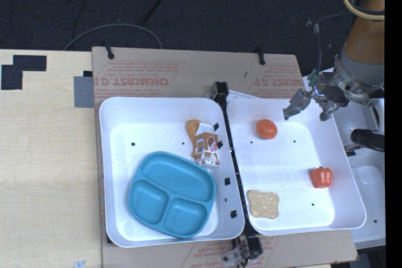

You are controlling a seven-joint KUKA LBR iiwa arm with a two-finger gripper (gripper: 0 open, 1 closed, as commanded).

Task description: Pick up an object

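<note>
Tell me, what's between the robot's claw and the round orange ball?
Nothing. In the camera view, just bare white bin floor lies between the gripper and the orange ball.

Two bins side by side on the surface (44, 166). Left bin (116, 116): divided plate (171, 193) in front, pouch (206, 150) behind it by the divider, small piece (192, 128) just behind the pouch. Right bin (295, 198): round fruit (266, 128) at back, pepper (321, 177) to the right, flat slice (262, 204) front-left. Claw (312, 105) over the back-right rim.
</note>
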